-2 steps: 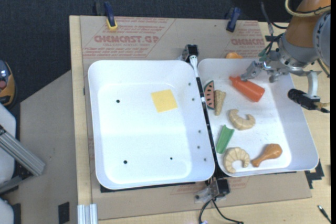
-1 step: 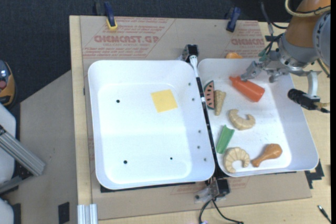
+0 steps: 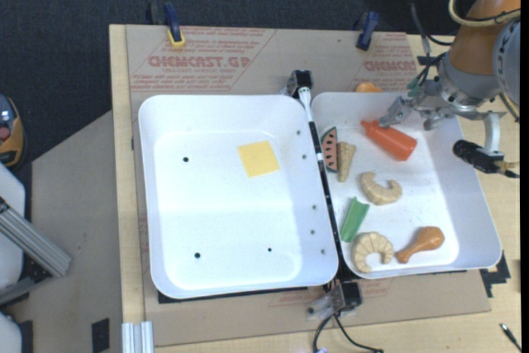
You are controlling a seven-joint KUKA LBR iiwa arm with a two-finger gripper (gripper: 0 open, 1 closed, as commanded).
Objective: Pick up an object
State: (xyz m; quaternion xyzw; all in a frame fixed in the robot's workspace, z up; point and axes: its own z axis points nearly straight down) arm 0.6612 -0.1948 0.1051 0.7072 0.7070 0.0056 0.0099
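White plastic on my feed: two shallow bins side by side on a cardboard sheet. From the left, I see the left bin (image 3: 165,202) with a flat yellow square (image 3: 259,159) lying near its middle, toward the far side.

Across the shared rims, the right bin (image 3: 475,211) carries the toy food. A watermelon slice (image 3: 330,148) leans at its left wall, with an ice-cream cone (image 3: 345,160) just beside it. Nearer me along that wall lies a green stick (image 3: 355,218), and at the near edge a croissant (image 3: 372,250). A second croissant (image 3: 381,188) sits mid-bin, and a drumstick (image 3: 421,243) lies to the right of the near croissant.

An orange carrot (image 3: 390,140) lies toward the far side of the bin. The gripper (image 3: 415,112) hangs just above and right of it; nothing shows between its fingers, and I cannot tell whether they are spread or closed. The arm (image 3: 483,45) comes in from the right.
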